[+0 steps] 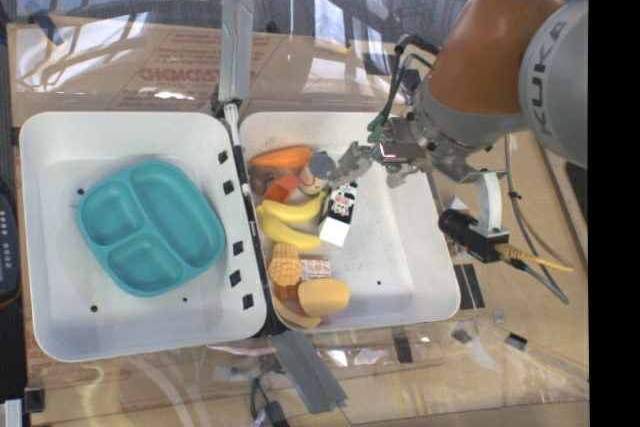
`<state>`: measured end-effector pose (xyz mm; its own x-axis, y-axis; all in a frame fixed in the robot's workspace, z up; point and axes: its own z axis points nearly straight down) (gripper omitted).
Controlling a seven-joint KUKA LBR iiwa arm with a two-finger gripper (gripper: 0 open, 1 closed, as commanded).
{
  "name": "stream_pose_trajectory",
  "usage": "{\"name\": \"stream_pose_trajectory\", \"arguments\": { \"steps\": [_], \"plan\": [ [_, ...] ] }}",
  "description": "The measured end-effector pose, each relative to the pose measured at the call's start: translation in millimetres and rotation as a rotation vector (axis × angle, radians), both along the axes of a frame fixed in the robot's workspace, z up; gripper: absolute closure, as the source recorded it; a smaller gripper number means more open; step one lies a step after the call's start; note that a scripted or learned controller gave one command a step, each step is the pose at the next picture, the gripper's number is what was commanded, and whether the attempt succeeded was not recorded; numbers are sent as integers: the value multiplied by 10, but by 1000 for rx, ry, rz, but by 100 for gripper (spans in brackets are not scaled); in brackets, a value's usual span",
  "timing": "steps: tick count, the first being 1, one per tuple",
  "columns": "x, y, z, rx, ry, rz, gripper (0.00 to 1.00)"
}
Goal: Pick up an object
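Two white bins (60, 215), one teal divided plate (150, 227), one banana (290, 212), one carrot (281, 157), one corn cob (284, 267) and one small milk carton (340, 212).

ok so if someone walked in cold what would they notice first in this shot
Probably the big grey and orange arm reaching in from the right, its gripper low over the right bin. Next, the pile of toy food crowded along that bin's left side, with a yellow banana and an orange carrot standing out. Then the teal divided plate lying alone in the left bin.
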<state>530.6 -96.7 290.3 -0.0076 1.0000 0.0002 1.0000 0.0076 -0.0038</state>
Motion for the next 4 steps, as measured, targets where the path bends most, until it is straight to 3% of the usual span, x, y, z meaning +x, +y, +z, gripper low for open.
{"name": "stream_pose_trajectory", "arguments": {
  "steps": [1,2,3,4],
  "plan": [
    [168,-387,-1402,1,12,-121,0],
    [591,-672,-1994,-2,-2,-99,0],
    [603,-674,-1872,-2,-5,-97,100],
    [58,-330,-889,0,-9,-121,100]
  ]
}}
